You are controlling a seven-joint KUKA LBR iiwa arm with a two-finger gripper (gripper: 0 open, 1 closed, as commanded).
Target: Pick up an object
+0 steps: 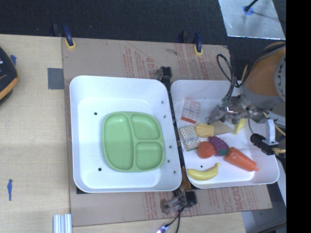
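Note:
The right bin (272, 177) holds several toy foods: a corn cob (204, 130), a red tomato (206, 150), purple grapes (219, 143), an orange carrot (240, 159) and a yellow banana (203, 172). Two flat packets lie on its left side, one white with red print (190, 110) and one checkered (188, 137). My gripper (219, 115) hangs low over the bin's upper middle, just above and right of the corn cob, next to a beige piece (223, 128). A small yellow item (239, 125) lies under the wrist. I see nothing lifted.
The left bin (82, 178) holds a green divided plate (132, 141). Clamps and cables sit between the bins at the top (165, 73) and bottom (177, 203). A black cable (224, 67) loops behind the arm. The bins rest on cardboard (121, 52).

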